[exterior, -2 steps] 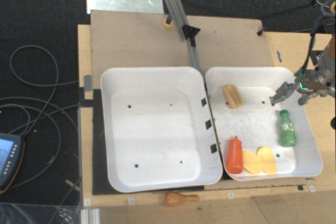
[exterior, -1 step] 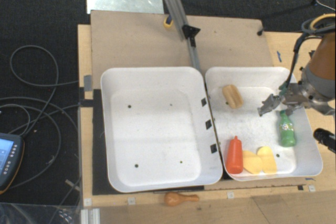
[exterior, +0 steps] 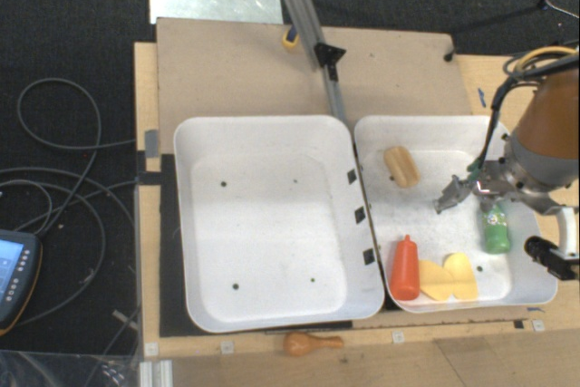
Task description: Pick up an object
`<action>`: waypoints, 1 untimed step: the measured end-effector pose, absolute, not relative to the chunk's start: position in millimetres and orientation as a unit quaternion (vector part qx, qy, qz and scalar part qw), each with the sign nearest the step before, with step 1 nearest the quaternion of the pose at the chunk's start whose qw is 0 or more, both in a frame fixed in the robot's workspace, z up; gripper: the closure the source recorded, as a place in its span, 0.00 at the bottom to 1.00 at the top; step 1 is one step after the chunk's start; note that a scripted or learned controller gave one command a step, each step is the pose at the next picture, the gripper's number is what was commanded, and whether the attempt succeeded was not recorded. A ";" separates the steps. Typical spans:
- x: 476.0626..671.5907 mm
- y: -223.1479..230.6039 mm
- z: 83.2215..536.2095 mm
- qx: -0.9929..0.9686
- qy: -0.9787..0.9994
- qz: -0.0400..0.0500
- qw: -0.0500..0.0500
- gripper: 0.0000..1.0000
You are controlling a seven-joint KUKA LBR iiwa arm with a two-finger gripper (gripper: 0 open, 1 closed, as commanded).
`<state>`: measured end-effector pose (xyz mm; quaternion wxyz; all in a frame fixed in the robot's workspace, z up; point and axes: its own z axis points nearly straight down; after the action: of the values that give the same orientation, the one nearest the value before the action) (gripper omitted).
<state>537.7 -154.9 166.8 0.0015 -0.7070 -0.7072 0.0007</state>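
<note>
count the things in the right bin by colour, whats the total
tan: 1, the bread roll near the bin's far side
red: 1, the bottle at the near edge
yellow: 2, the two pieces beside the red bottle
green: 1, the bottle just below the gripper
total: 5

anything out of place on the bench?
Yes: a small orange-brown object lies outside the bins, on the bench edge just below the left bin. The other items, including the red bottle and green bottle, sit inside the right bin.
</note>
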 end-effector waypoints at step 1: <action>535.1 -156.1 124.6 -0.707 -0.707 0.001 0.001 0.00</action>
<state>535.1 -156.1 124.6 0.0014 -0.7070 -0.7072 0.0007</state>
